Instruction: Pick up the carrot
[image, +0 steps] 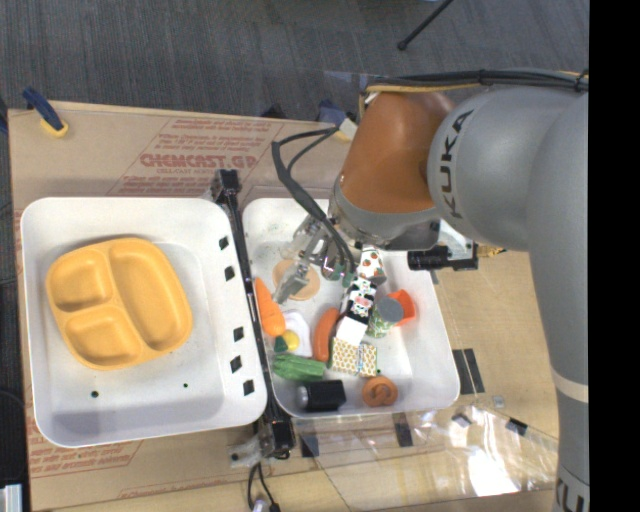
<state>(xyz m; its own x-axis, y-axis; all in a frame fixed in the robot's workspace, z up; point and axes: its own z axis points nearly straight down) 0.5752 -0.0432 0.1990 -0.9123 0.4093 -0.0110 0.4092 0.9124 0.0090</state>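
Note:
The carrot (267, 308), a slim orange piece, lies along the left wall of the right bin (440, 350), beside a white fried egg (296, 326). My gripper (307, 272) hangs over the upper left part of that bin, just up and to the right of the carrot and above a tan round piece (303, 284). Its fingers stand open with nothing between them. The orange band and grey body of the arm hide the bin's far right corner.
Crowded in the right bin are a second orange piece (325, 335), a cow-patterned block (360, 297), a green cucumber (298, 367), a black cylinder (322, 396) and a red-orange piece (403, 303). The left bin (40, 400) holds a yellow divided plate (165, 330).

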